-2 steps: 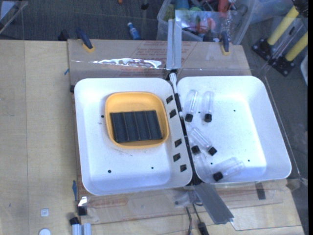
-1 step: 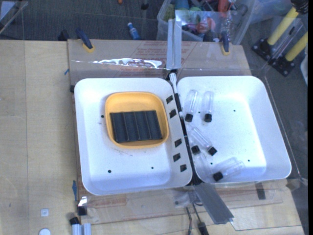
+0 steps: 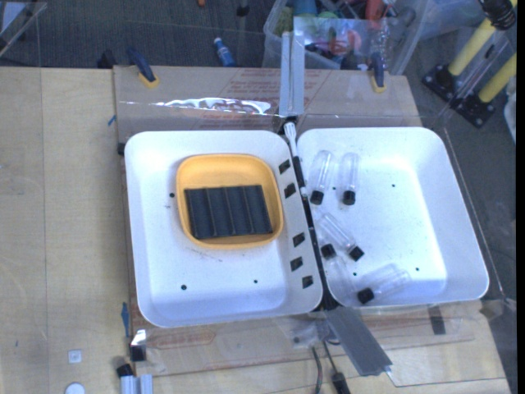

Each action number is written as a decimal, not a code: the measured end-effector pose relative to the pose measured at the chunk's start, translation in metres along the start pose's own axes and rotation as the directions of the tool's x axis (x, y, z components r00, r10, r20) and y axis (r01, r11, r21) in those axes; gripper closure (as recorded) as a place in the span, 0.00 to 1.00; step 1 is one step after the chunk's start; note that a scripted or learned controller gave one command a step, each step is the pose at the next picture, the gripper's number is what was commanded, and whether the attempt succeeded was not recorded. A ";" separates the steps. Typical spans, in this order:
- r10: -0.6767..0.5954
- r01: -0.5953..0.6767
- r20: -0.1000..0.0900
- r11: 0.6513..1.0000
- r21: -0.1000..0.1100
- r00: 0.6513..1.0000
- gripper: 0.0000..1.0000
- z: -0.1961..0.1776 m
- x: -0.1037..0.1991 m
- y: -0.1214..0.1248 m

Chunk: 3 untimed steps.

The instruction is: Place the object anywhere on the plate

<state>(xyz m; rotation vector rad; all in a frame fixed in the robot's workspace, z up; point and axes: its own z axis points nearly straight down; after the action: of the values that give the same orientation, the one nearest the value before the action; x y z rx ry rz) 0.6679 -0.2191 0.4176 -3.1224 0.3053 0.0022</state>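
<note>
**Even overhead light, slightly soft frame**

Bright, flat light; both white bins (image 3: 385, 150) near blown out, weak shadows along their inner walls. Glare streak on the clear sheet (image 3: 215, 103) just behind the left bin. Fine detail soft, floor behind the bins dimmer.

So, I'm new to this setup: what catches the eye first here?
The orange plate in the left bin, bearing a dark ridged block. Then the clear vials with black caps scattered across the right bin, several close to the divider.
</note>
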 end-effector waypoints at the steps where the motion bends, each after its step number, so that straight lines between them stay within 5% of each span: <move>1: 0.002 -0.002 -0.002 1.000 0.001 1.000 1.00 -0.017 -0.022 0.006; 2: 0.007 -0.007 0.004 1.000 0.000 1.000 1.00 0.027 -0.001 0.003; 3: 0.007 -0.007 -0.003 1.000 0.001 1.000 1.00 -0.001 0.000 0.004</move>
<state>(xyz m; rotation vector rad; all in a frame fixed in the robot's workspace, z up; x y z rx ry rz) 0.6667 -0.2231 0.4184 -3.1206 0.3168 -0.0018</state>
